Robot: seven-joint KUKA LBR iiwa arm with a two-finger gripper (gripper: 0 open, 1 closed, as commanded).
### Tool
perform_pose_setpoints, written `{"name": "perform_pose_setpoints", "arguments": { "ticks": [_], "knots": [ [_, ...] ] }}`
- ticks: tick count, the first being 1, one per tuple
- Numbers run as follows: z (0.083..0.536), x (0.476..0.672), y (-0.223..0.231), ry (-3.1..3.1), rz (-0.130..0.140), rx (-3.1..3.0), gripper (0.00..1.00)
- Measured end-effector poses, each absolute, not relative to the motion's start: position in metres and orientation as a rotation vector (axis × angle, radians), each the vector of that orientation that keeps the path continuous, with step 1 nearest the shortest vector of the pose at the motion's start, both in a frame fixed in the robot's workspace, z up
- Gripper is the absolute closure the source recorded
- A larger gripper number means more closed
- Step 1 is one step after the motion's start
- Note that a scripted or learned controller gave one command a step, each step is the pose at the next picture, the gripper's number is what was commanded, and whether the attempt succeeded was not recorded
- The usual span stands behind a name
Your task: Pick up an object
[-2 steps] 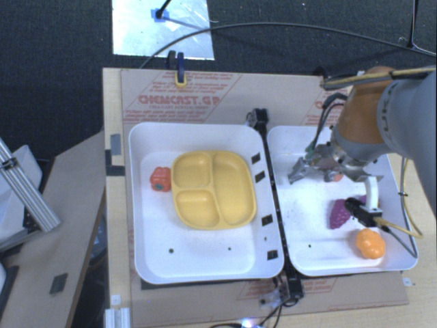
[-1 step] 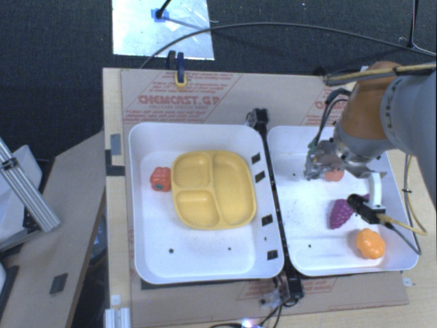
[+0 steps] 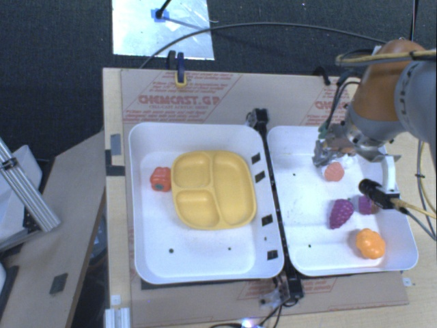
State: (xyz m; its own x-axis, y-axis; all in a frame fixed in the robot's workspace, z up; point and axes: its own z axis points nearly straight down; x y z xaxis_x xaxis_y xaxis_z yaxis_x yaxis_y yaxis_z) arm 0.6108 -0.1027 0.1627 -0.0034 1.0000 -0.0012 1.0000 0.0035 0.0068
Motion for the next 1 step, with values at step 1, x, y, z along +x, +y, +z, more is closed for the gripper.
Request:
{"name": "perform_pose_setpoints", "arguments": {
  "ticks": [1],
  "knots": [
    [0.2088,0.6154,-0.1091,2.221,0.006,2.214,1.00]
  ]
}}
